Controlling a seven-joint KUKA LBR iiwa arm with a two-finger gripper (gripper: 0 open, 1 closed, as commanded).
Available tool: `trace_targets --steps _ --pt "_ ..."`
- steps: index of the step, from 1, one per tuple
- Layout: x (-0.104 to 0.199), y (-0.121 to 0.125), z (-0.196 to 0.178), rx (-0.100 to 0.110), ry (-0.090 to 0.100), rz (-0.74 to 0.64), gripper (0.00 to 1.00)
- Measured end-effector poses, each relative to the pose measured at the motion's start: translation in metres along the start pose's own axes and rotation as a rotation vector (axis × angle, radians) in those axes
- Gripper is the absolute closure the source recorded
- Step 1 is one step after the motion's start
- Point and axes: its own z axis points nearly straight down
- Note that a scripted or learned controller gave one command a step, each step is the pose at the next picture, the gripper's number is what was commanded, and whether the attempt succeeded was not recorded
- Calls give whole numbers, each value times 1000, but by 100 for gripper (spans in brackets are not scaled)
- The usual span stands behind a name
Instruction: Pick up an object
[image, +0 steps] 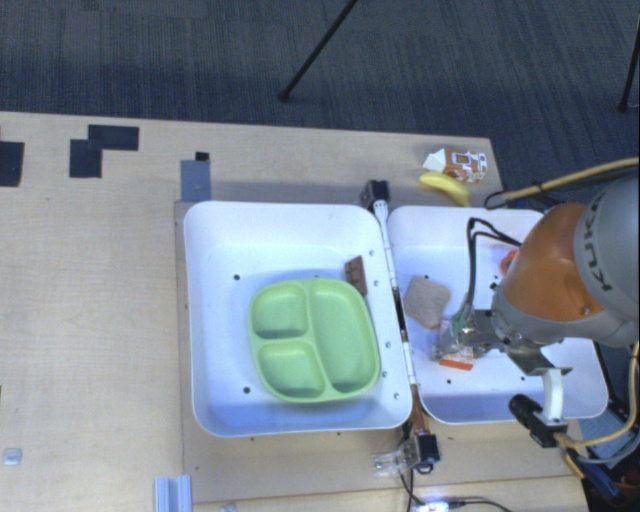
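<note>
In the right bin (440, 232), a flat tan-grey pad (428, 300) lies near the left wall. Just below it sits a small crumpled clear item with an orange strip (456, 360). My gripper (455, 340) is low in this bin, right over that crumpled item and touching or nearly touching it. The grey and orange arm (545, 280) covers the bin's right half. A red thing (508, 262) peeks out from behind the arm. In the left bin (210, 300) a green divided plate (315, 340) lies flat, with a small brown piece (354, 270) by its upper right edge.
Outside the bins, a banana (443, 186) and a small printed packet (462, 162) rest on the bench behind the right bin. Black cables loop over the right bin near the arm. A metal divider (392, 290) runs between the two bins.
</note>
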Motion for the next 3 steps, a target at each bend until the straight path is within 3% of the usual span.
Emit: trace_targets --steps 1,2,3 --pt "56 1 -94 11 3 -1 100" --pt "102 -2 -86 13 3 -2 100" --pt "118 -2 -100 12 3 -3 100"
